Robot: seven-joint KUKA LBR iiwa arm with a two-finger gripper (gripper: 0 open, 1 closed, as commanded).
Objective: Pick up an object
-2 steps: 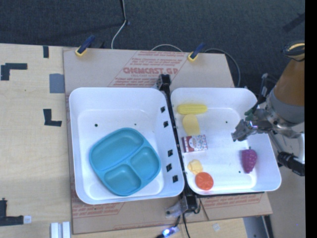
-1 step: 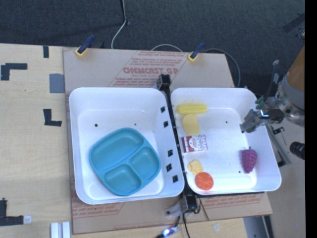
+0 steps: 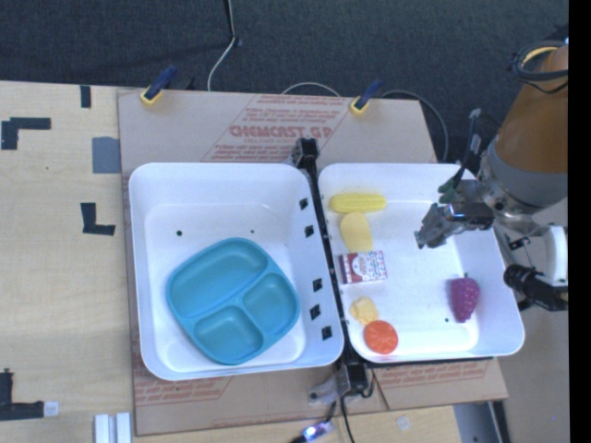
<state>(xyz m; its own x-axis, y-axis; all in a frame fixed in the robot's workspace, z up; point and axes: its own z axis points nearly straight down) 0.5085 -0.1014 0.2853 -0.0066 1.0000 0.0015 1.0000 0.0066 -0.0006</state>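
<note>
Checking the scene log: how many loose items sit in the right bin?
6: a yellow corn cob at top left, a pale yellow block, a red-and-white carton, a small yellow piece, an orange fruit, and purple grapes at right.

I see the right bin's [image 3: 489,344] floor open through its middle, between the end effector [image 3: 432,232] at upper right and the items along the divider [image 3: 319,238]. That left column is crowded: corn cob [image 3: 357,202], yellow block [image 3: 356,232], small carton [image 3: 363,268], yellow piece [image 3: 363,309] and orange fruit [image 3: 380,337]. A purple grape bunch [image 3: 464,298] sits alone at lower right. In the left bin [image 3: 148,192], the blue divided plate [image 3: 233,299] takes the lower centre; I have room along its upper edge.
</note>
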